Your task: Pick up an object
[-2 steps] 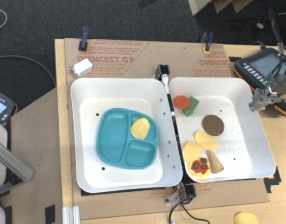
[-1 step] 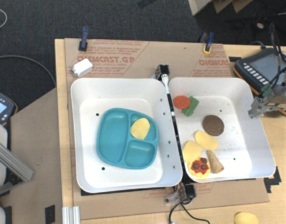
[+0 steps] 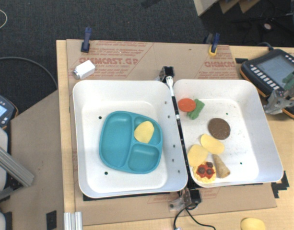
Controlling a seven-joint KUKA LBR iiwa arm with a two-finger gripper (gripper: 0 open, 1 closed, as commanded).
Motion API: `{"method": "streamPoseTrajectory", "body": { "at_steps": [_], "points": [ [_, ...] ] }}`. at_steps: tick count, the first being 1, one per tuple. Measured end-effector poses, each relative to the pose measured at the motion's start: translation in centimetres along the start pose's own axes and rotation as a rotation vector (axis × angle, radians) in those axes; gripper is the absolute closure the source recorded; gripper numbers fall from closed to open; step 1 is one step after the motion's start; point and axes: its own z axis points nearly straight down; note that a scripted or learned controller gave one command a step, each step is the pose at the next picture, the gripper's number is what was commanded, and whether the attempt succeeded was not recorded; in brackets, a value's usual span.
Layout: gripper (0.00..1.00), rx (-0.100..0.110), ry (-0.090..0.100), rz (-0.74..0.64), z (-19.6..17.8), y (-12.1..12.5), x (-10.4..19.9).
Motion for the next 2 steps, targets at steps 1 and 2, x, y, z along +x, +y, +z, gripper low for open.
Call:
{"method": "streamPoseTrajectory", "body": {
  "at_steps": [1, 2],
  "points": [
    [1.0, 0.012, 0.0, 0.002, 7.6, 8.1, -0.9],
    [1.0, 0.019, 0.003, 0.011, 10.5, 2.8, -5.1]
  ]
}}
